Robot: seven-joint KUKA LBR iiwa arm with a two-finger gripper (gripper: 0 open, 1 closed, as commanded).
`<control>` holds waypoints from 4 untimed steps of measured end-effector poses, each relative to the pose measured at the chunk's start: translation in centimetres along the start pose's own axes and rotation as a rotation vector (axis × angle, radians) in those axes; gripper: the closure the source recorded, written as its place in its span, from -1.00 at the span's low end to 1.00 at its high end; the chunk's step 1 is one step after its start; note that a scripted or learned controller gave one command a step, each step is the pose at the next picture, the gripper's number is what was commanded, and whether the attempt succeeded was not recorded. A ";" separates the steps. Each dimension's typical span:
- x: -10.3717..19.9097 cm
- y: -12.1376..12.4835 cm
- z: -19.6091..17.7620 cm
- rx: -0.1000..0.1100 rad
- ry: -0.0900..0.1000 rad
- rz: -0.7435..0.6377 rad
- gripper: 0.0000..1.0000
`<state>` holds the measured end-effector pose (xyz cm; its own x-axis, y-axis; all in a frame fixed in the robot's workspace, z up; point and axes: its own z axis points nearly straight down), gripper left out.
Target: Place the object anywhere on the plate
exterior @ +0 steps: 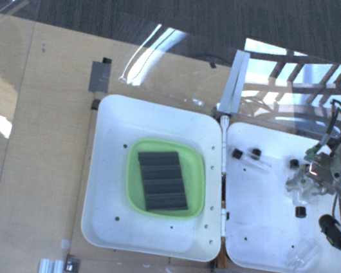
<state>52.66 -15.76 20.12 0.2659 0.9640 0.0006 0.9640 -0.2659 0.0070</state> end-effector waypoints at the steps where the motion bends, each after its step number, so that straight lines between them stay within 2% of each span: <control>1: 0.0 0.0 0.0 0.000 0.000 0.000 -1.00; 2: -2.7 1.1 -2.7 0.001 -0.002 0.069 -1.00; 3: -3.2 0.5 -3.4 0.001 -0.001 0.078 -1.00; 4: -4.2 -1.4 -8.3 -0.003 -0.002 0.142 -1.00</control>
<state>50.16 -19.40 28.43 0.3998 0.9166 0.0000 0.9165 -0.3998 0.0096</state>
